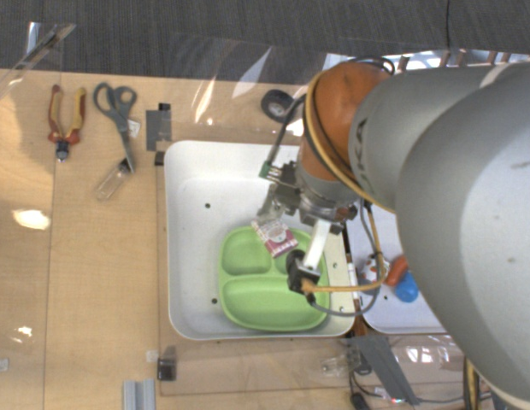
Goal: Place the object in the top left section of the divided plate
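Gripper (276, 229) is over the green plate (269, 289) in the left bin (188, 229), fingers shut on a small pink & white thing (278, 239).

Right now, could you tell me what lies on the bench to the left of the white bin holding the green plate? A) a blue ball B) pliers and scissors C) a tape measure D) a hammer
B: red-handled pliers and grey scissors lie on the wooden bench, left of the bin.
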Controlling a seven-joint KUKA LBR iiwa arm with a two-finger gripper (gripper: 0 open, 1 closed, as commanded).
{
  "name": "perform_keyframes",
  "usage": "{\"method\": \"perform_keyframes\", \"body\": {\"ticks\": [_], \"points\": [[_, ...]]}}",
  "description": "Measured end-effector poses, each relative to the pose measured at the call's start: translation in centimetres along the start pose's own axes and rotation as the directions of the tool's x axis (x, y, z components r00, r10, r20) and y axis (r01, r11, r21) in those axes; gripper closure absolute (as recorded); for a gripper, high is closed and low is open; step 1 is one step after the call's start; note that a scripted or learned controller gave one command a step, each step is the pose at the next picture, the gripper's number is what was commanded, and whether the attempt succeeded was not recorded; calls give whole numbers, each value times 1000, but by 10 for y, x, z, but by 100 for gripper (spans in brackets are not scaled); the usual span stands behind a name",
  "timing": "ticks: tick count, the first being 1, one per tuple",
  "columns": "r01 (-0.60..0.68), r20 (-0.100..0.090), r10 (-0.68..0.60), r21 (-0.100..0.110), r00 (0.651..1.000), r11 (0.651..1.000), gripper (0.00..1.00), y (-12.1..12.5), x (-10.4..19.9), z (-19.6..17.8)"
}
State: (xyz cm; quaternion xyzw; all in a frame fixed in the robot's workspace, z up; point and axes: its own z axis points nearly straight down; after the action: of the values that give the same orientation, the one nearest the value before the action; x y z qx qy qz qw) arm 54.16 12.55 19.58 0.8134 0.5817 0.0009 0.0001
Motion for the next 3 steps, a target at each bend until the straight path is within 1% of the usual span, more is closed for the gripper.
{"method": "perform_keyframes", "body": {"ticks": [3], "points": [[0,0,0,0,1000,1000,0,0,0,0]]}}
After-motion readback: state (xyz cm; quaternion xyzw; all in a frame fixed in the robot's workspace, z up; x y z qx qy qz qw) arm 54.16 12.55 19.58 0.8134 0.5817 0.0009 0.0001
